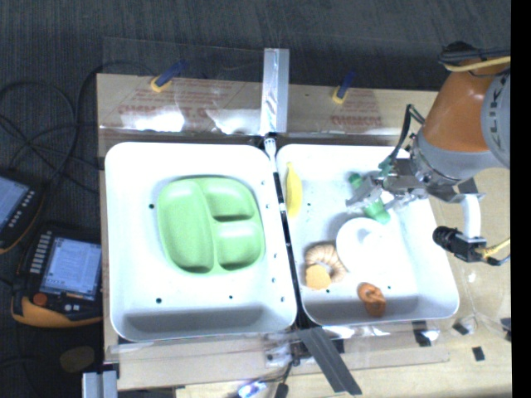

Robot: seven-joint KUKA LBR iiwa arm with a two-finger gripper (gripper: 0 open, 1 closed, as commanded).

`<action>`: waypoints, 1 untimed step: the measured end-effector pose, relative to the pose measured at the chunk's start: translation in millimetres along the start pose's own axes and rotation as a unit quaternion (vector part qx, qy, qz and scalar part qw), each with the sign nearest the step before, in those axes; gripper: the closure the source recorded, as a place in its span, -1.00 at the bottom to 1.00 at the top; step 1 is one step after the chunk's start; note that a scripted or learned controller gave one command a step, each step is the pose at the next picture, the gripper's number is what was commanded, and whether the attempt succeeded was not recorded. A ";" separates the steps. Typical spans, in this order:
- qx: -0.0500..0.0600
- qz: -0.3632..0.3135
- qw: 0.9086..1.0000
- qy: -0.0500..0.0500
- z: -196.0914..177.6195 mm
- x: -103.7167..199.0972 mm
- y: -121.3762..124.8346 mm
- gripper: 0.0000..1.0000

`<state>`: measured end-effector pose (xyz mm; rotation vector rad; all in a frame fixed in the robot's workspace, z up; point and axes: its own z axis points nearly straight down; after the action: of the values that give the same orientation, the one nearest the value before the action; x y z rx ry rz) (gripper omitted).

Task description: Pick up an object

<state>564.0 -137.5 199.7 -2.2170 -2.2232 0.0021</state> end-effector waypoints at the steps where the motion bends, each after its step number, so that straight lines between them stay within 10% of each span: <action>1: 0.000 0.062 0.998 0.000 0.7 0.3 7.7 -1.00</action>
<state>571.7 -137.2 199.0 -2.3493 -2.0824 0.0023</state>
